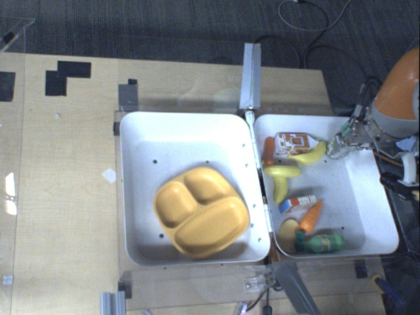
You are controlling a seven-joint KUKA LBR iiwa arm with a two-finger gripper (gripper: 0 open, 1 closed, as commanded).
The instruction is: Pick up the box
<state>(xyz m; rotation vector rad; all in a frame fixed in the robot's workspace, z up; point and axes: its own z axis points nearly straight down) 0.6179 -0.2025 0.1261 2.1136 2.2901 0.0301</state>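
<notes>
The box [293, 142], a small white carton with an orange-brown picture, lies near the back of the right bin [367, 195]. A yellow banana [310, 155] leans against its front right corner. My gripper [340, 146] hangs at the bin's back right, just right of the banana's tip and a short way from the box. It is small and partly blurred under the orange-banded wrist [399, 94]. Nothing shows between it and the box except the banana.
A red item [269, 151], a yellow-green banana [282, 178], a small white-blue-red pack [297, 203], a carrot [311, 217], a green bottle [321, 242] and a tan round piece [288, 229] crowd the right bin's left half. A yellow divided plate [201, 210] lies in the left bin [141, 176].
</notes>
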